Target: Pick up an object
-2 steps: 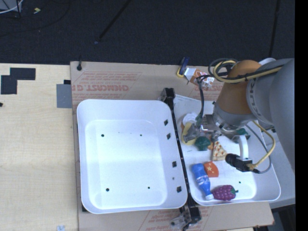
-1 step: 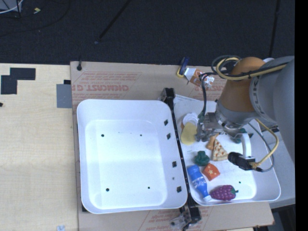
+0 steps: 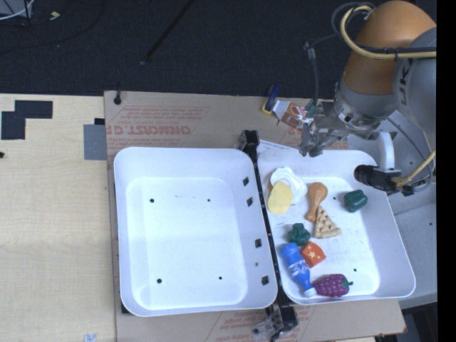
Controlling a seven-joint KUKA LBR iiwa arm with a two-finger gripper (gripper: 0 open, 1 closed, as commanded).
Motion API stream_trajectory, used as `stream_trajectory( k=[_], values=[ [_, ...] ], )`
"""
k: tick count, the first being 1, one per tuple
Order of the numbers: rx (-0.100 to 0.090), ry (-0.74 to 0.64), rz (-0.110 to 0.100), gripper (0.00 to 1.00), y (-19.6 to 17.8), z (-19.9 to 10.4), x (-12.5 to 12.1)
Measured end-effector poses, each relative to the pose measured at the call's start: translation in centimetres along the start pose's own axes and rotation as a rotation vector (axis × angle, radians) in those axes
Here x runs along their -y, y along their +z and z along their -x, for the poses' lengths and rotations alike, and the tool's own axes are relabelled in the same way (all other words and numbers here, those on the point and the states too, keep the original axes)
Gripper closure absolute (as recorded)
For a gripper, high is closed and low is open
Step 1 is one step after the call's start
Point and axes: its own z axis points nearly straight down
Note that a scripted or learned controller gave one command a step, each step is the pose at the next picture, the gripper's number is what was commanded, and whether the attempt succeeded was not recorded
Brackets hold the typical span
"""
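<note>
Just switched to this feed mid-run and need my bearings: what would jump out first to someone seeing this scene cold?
The arm's orange band dominates the top right, with the gripper hanging over the back edge of the right bin. That bin holds a bright cluster of toy food: a yellow piece, a drumstick, a pizza slice, a blue bottle and purple grapes near the front. The left bin sits beside it.

Dark carpet [image 3: 178, 34], pale wooden bench [image 3: 50, 226]
</note>
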Motion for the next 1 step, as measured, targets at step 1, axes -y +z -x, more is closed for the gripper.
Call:
stream_trajectory(
  k=[1],
  values=[
    [-0.005,-0.006,-0.025,1.00,7.07,-11.35,0.02]
  ],
)
